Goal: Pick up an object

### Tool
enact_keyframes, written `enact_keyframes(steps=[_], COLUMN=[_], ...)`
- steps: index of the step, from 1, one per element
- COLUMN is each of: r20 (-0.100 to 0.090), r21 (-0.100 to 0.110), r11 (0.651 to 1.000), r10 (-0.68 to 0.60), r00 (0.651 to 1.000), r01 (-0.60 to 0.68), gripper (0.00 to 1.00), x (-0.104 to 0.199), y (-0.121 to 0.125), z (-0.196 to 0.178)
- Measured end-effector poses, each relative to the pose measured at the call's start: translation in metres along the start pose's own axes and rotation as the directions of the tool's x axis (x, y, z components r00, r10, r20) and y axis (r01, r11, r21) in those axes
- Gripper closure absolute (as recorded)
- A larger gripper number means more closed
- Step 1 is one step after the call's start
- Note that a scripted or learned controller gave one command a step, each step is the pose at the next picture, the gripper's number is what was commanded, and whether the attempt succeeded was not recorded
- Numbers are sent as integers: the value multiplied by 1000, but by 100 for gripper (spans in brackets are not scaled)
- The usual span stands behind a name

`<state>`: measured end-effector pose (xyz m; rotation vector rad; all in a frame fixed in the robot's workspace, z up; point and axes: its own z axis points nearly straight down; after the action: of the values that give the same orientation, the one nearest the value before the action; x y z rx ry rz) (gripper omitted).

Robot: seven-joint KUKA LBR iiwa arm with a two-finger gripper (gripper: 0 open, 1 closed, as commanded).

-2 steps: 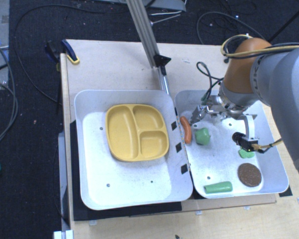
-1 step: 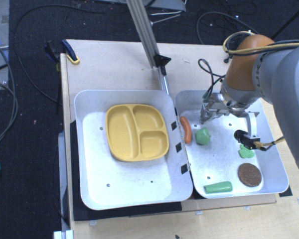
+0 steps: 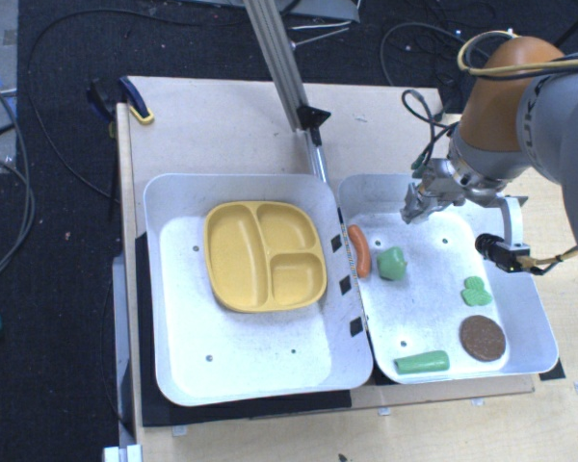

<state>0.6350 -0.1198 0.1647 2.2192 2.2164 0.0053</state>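
Your gripper [image 3: 416, 207] hangs over the right bin [image 3: 441, 354]'s far end; you cannot tell its state. Nearest lie the green block [image 3: 392, 264] and orange sausage [image 3: 360, 250]; the brown disc [image 3: 483, 338] and green cylinder [image 3: 422, 362] sit well apart. The yellow tray [image 3: 266, 255] fills the left bin [image 3: 250, 373].

The grey arm [image 3: 520, 114] reaches in from the right, pincer [image 3: 414, 210] pointing down.

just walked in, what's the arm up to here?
The grey KUKA arm's gripper sits over the far part of the right white bin, with nothing visibly between its fingers. Loose in that bin are an orange sausage-shaped piece, a green chunk, a small green leafy piece, a brown round disc and a green cylinder. The yellow divided tray lies in the left white bin.
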Motion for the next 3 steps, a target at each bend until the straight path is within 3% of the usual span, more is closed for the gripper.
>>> enact_keyframes(steps=[2, 3], r20=[0, -2], r21=[-2, 8], r11=[1000, 1000], r10=[-4, -7], r00=[1000, 1000], r01=[4, 7], gripper=[100, 100], x=[-3, 42], y=[13, 2], z=[-114, -98])
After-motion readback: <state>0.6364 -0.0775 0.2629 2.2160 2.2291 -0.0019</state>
